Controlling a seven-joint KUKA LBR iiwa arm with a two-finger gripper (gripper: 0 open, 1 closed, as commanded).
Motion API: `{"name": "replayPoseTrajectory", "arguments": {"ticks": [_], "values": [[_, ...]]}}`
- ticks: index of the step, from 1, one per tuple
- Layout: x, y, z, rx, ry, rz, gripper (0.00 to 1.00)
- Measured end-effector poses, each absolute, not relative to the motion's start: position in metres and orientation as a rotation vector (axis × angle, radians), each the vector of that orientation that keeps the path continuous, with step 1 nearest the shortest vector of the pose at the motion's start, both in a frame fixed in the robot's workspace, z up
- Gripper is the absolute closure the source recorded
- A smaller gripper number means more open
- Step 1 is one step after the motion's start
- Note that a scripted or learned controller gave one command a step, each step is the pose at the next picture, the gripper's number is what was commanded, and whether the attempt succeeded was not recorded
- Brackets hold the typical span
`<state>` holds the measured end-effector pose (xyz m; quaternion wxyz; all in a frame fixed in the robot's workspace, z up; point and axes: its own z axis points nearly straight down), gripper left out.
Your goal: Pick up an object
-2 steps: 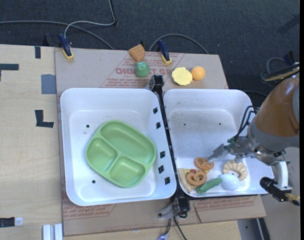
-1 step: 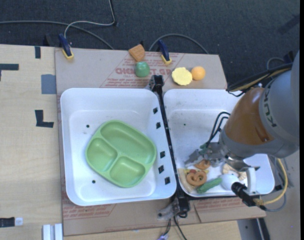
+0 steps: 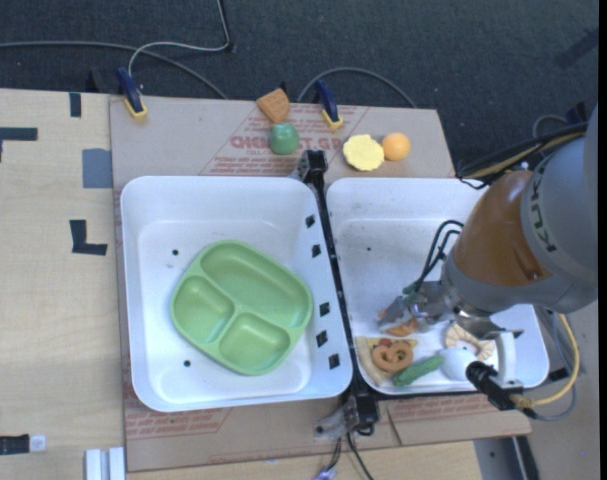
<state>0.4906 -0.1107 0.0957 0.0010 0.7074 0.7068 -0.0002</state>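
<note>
A brown pretzel-shaped toy (image 3: 391, 353) lies in the right bin (image 3: 383, 218), near side, just below the pincer (image 3: 401, 313); whether the pincer is apart or together, I cannot tell.

Two white bins (image 3: 143, 268) sit side by side. The left one holds one green divided plate (image 3: 242, 306). The right bin (image 3: 383, 218) holds one brown pretzel-shaped piece (image 3: 392, 354), one green pod-like piece (image 3: 417, 371) and a few pale pieces (image 3: 461, 340) too crowded to count. Behind the bins lie four loose items: one tan block (image 3: 274, 104), one green ball (image 3: 283, 139), one yellow disc (image 3: 363, 152) and one orange ball (image 3: 396, 147). Two blue clamps (image 3: 132, 92) grip the cardboard.
</note>
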Motion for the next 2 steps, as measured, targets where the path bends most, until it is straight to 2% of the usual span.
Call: {"name": "replayPoseTrajectory", "arguments": {"ticks": [1,2], "values": [[0.568,-0.057,0.184,2.219,2.223,0.001,1.0],[0.603,-0.117,0.098,2.224,2.222,-0.007,1.0]]}}
